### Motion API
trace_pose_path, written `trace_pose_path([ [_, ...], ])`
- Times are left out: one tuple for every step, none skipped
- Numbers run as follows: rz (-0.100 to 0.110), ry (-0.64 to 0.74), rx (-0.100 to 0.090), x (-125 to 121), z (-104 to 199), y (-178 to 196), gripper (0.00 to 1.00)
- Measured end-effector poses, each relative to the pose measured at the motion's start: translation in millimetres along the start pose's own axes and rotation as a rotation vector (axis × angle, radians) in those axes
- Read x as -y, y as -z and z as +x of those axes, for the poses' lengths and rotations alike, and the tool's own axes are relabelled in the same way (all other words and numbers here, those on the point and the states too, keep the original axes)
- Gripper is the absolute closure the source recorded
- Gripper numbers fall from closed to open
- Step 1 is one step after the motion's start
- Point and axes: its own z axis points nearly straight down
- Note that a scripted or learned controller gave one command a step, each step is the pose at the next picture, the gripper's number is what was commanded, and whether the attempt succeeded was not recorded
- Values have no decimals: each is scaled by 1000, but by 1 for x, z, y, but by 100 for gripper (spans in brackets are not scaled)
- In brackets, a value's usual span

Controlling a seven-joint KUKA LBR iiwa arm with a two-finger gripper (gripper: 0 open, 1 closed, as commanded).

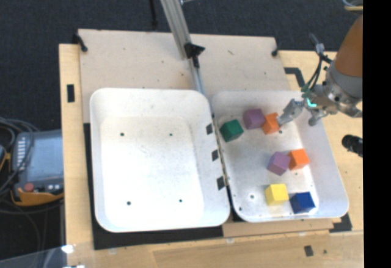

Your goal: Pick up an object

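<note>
On the wooden surface [73,157] the right bin [327,157] holds the orange cube [270,123], just beside a purple cube [254,118], where my tool [303,111], spread and empty, could knock either away.

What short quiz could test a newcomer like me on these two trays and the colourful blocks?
1. True or false: all the blocks lie in the right bin.
2. How many purple blocks are there?
3. Which block lies nearest the claw: A) yellow, B) orange, C) blue?

Key:
1. True.
2. Two: one near the green block, one mid-bin.
3. B, the orange block beside the upper purple one; yellow and blue sit at the near end.
</note>
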Motion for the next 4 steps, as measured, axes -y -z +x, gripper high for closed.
trace_pose_path([
  [-4, 2, 2, -1, 0, 3, 0],
  [1, 3, 1, -7, 1, -58, 0],
  [0, 0, 1, -6, 1, -110, 0],
  [-9, -1, 4, -8, -1, -95, 100],
])
